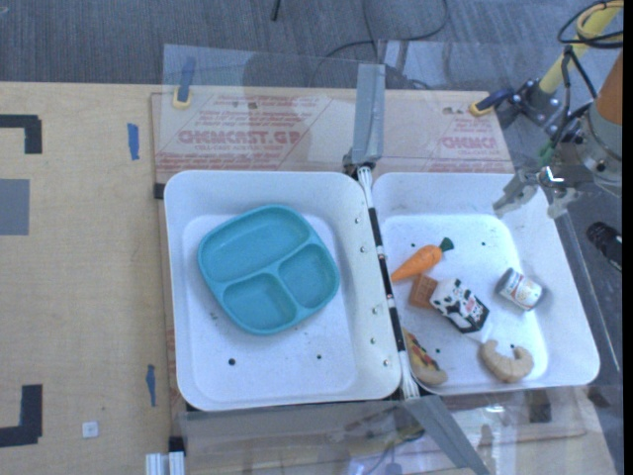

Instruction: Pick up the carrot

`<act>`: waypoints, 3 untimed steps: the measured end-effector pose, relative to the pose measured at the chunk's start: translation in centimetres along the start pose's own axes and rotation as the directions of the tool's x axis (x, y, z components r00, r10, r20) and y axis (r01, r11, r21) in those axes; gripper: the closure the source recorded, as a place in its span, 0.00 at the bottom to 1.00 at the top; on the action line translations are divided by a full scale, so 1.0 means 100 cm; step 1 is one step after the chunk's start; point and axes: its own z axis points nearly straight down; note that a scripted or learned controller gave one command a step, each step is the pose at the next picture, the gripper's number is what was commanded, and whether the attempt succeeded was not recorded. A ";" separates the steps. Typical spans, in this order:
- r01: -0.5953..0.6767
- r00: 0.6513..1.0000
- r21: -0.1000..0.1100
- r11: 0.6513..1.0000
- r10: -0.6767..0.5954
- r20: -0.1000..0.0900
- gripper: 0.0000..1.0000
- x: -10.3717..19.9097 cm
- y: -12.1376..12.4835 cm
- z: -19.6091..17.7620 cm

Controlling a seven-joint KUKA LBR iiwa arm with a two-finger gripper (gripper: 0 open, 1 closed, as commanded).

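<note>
An orange carrot (pixel 419 260) with a green top lies in the right bin (pixel 564 265), near its left wall and pointing down-left. My gripper (pixel 534 195) hangs over the bin's far right corner, well up and to the right of the carrot. Its two fingers are spread apart with nothing between them.
The left bin (pixel 188 226) holds a teal divided plate (pixel 267 267). Near the carrot lie a black-and-white cow toy (pixel 460 305) on a brown block, a small can (pixel 519 289), a croissant (pixel 506 360) and a pastry (pixel 425 361) at the front left corner.
</note>
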 end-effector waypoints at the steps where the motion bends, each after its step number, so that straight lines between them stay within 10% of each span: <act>1: 0.215 0.977 -0.004 0.977 -0.215 0.001 0.00 0.072 0.030 0.162; 2: 0.339 0.941 -0.010 0.941 -0.339 0.004 0.00 0.063 -0.030 0.164; 3: 0.332 0.943 -0.016 0.943 -0.331 0.010 1.00 0.058 -0.028 0.153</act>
